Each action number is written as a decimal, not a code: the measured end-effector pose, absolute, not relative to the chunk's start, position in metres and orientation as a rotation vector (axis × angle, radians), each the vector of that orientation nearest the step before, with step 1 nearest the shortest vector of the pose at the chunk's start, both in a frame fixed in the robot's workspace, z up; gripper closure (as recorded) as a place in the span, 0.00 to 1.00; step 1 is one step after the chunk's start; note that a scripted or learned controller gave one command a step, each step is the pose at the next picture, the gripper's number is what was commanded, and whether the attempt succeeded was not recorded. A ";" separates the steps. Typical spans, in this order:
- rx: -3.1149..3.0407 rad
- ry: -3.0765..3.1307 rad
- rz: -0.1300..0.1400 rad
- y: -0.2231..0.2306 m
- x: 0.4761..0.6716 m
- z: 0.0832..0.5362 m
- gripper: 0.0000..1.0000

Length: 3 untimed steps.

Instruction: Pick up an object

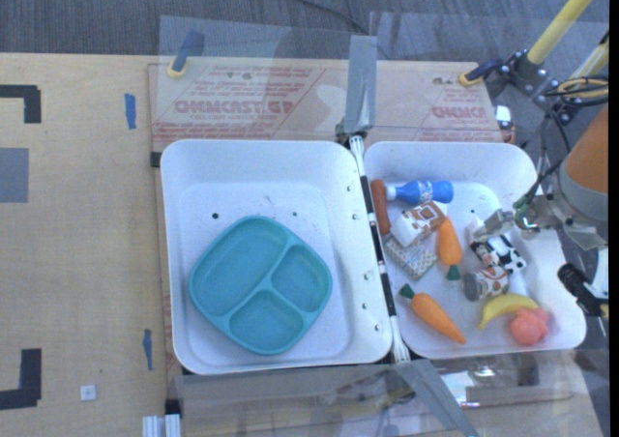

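Objects for picking lie scattered in the right bin (527,162), one of two shallow white bins standing side by side on the bench. Toward its far left corner a blue and white bottle (422,192) lies on its side, with a small carton (418,223) just near of it and a grey patterned block (409,255) touching the carton's near edge. An orange carrot (449,243) lies upright in the view to the right of the carton, and a second carrot (434,316) with a green top lies slanted by the near left wall. Along the near right side a yellow banana (507,308) curves beside a pink round fruit (529,327), the two touching. A black and white toy (495,259) sits between the carrot and the right wall. The gripper (501,222) reaches in from the right, low over the bin just far of the black and white toy; how its jaws stand is too blurred to tell, and nothing can be seen held in it. The left bin (193,169) holds a teal divided plate (259,283), lying flat toward its near left part.
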<state>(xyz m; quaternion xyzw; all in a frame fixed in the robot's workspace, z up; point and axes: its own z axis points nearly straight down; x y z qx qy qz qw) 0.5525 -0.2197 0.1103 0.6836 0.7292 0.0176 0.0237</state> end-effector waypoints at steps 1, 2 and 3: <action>2.266 2.165 0.011 -0.207 0.505 0.088 0.00; 2.383 2.034 0.008 -0.164 0.482 0.089 0.00; 2.387 2.023 0.011 -0.167 0.482 0.099 1.00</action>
